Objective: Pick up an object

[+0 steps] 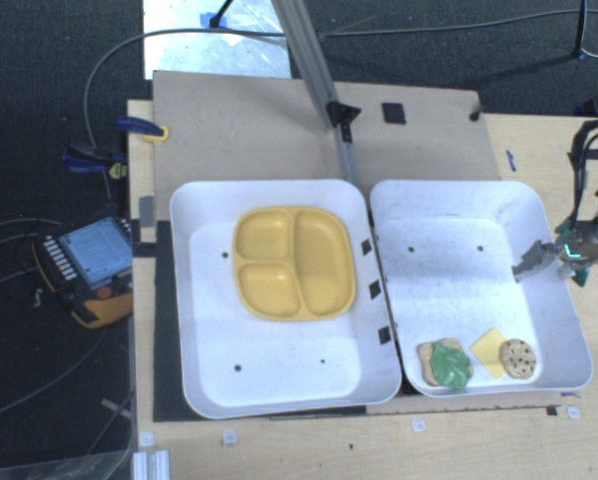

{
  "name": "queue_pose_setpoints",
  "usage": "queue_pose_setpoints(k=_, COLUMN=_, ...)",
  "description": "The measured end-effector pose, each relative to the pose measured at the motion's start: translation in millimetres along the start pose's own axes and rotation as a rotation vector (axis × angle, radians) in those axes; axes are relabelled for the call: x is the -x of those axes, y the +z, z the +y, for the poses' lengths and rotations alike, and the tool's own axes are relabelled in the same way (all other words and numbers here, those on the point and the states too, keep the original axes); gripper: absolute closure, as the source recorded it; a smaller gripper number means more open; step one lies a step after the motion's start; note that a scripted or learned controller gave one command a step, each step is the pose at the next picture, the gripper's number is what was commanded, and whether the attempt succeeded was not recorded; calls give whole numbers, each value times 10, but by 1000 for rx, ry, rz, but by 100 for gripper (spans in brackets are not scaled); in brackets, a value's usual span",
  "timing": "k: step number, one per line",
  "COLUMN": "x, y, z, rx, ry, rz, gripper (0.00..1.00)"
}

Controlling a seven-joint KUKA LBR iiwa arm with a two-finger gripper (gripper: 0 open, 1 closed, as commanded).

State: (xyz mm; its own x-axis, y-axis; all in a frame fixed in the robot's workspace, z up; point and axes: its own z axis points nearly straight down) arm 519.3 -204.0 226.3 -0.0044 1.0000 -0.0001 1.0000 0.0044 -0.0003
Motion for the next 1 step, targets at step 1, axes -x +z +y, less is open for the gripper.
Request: queue_pose_setpoints(k=1, x=1, y=-8, z=6, rx=2, ry=0, rz=-1, gripper=0)
